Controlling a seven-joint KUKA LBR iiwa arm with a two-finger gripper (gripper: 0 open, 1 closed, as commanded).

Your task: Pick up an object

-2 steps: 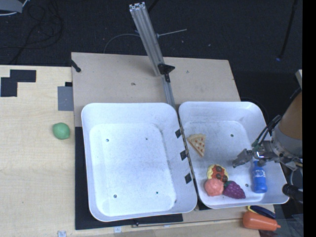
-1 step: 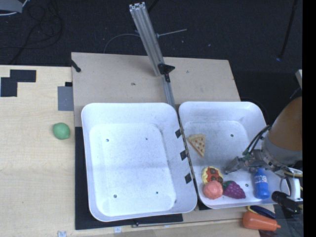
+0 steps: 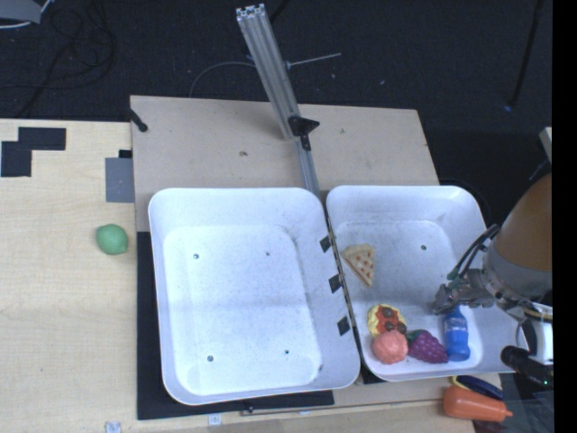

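Two shallow white bins point(image 3: 243, 207) sit side by side on the bench, and in the right one the grey gripper point(image 3: 453, 297) hangs just above a small blue plastic bottle point(image 3: 456, 333) beside purple toy grapes point(image 3: 427, 346), its grip unreadable from here.

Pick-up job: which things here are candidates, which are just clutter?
Candidates, in the right bin:
waffle wedge
red and yellow toy
pink fruit
purple grapes
blue bottle, with the gripper above it

Clutter:
green ball on the bench
orange toy outside the bin
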